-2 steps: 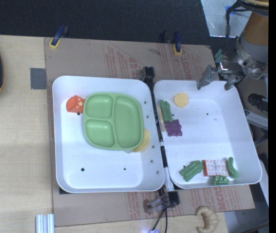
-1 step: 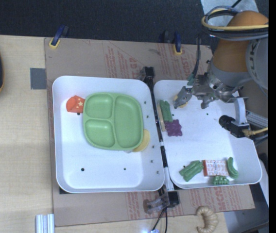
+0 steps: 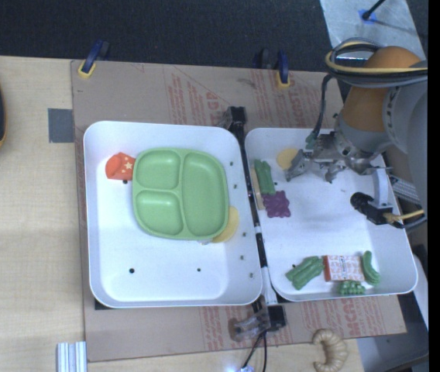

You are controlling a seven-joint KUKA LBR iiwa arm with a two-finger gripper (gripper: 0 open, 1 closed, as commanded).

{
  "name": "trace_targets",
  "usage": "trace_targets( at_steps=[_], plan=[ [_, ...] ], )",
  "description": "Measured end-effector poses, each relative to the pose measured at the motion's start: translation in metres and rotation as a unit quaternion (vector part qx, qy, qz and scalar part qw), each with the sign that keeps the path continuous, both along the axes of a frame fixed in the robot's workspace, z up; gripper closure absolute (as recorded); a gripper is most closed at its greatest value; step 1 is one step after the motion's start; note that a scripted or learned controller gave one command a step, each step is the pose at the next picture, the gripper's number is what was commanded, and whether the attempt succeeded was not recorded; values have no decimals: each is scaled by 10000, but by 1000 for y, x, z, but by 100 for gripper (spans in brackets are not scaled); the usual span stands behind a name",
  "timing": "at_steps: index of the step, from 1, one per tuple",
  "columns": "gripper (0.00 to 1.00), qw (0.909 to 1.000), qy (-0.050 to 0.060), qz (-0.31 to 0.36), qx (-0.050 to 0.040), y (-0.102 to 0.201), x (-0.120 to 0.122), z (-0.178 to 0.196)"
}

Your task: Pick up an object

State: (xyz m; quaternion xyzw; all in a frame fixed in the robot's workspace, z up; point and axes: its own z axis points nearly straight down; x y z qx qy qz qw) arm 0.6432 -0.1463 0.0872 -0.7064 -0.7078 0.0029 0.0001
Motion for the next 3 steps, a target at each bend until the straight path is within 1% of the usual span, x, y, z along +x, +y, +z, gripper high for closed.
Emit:
trace_targets(
  at_steps=[1,2,3],
  plan=[
    [0,10000,-30,-6,5,-68,14,25],
    [0,10000,-25,27,24,13,14,96],
    [0,10000,55,6,29,22,-70,49]
  ],
)
